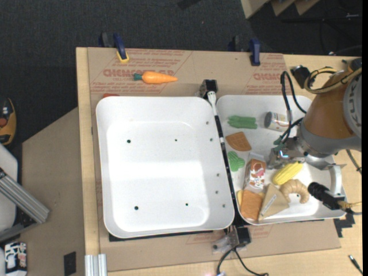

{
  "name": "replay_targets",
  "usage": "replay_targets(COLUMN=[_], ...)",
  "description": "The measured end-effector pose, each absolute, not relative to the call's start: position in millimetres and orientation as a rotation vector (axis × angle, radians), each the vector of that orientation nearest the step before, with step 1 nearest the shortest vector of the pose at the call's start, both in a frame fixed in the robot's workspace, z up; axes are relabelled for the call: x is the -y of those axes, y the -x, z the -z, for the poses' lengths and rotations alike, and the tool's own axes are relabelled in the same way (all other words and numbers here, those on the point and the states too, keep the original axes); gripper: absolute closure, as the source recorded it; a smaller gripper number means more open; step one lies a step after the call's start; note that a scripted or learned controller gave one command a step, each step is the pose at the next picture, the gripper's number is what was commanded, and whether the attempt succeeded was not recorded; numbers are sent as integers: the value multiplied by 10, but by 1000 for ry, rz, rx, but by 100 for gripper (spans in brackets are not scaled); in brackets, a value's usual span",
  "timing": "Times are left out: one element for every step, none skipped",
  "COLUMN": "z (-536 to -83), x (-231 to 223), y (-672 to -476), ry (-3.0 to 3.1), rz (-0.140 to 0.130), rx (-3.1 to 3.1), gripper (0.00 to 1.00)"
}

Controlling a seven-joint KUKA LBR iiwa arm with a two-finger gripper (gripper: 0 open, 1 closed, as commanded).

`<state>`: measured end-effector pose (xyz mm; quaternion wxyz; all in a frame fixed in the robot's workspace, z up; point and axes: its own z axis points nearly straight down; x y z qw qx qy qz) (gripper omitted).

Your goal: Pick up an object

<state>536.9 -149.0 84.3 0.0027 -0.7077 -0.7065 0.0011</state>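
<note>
Your desk (86, 154) is a tan board with red printed lettering along its far strip, held at the far edge by two blue clamps, one at the left (121, 48) and one at the right (254, 50). You have two shallow white bins lying directly on it side by side, edges touching: the left bin (115, 154) and the right bin (253, 103). A toy carrot (156, 78) lies on the bare board just beyond the left bin's far rim, apart from it.
</note>
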Motion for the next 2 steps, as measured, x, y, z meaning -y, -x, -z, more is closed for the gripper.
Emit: replay_targets(z=[-851, -844], x=[1409, 1224], y=[-6357, -6673], ry=[2217, 2221], rz=[-1, 2], rx=[2227, 2227], gripper=[100, 100])
